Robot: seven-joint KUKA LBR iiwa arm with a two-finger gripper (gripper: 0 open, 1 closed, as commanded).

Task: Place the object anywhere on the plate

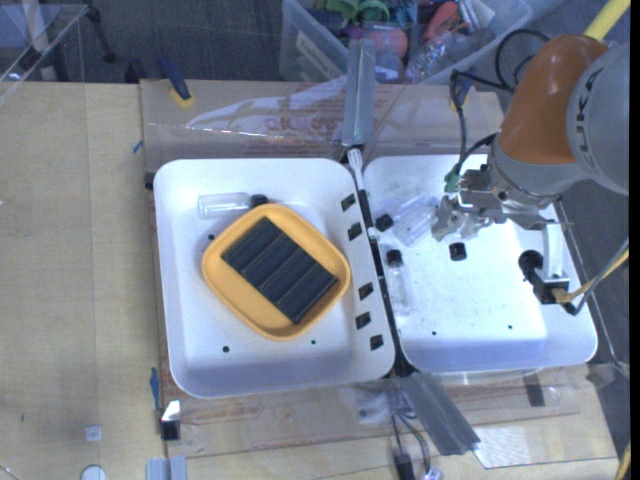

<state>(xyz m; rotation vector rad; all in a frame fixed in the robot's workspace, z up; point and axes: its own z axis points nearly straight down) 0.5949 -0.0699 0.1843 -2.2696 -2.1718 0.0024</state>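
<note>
The left bin (180, 268) holds a yellow plate (225, 268) with a dark pad. The gripper (452, 230) hangs over the right bin (480, 318), just beside a clear plastic thing (410, 218). I cannot tell its grip

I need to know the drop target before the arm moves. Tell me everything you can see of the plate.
The plate is a yellow-orange, rounded-square dish that looks like plastic, with a raised rim. A dark, ribbed rectangular slab covers most of its middle. It lies flat but turned at an angle in the left bin, toward the bin's centre. A clear tube lies just beyond its far corner, and whether they touch is unclear. The hand is over the right bin, well apart from it.
</note>
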